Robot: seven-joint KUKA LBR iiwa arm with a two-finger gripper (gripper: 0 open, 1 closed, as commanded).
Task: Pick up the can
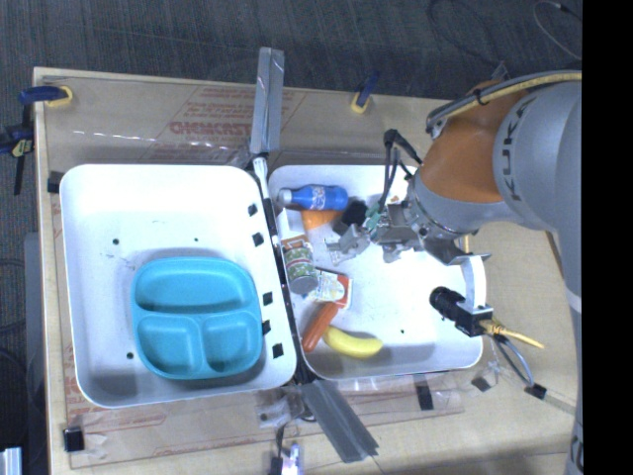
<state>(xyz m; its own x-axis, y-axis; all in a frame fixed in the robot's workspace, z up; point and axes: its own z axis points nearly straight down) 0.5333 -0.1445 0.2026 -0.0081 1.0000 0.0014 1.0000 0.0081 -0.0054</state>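
Two white bins sit side by side on the bench.

Can (299, 265): lies in the right bin (415, 359), against its left wall, on its side, label showing. It is to the left of and slightly below the gripper (351, 237), near it but apart; nothing is seen between the fingers.

Gripper: hangs over the upper middle of the right bin, beside the bottle; whether it is apart or together cannot be told.

Right bin, contents:
- bottle (315, 198), blue with white cap, lying along the top wall
- orange item (316, 219), just below the bottle
- can, as above
- carrot (318, 326), slanted, below the can
- banana (353, 342), just beside the carrot, near the bottom wall

Left bin (99, 206), contents:
- tray (196, 315), blue, three compartments, in the lower half
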